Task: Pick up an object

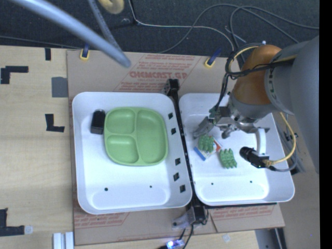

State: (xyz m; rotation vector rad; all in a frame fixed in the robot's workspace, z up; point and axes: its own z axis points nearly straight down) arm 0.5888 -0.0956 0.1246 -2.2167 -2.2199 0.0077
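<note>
My gripper (213, 133) hangs over the right bin (244, 191), in its upper left part, with its two fingers spread open and nothing between them. Just below the fingertips lies a small green ridged block (207, 143) with a small blue piece (200, 152) at its left edge. A second green ridged block (227, 158) lies a little further right and nearer the front. The orange band of the arm (254, 79) rises behind the gripper.
The left bin (124, 196) holds a green divided plate (136, 136) with a small black block (97, 122) at its left side. A black divider (180, 149) runs between the bins. A black connector with a yellow cable (250, 155) hangs off the arm over the right bin.
</note>
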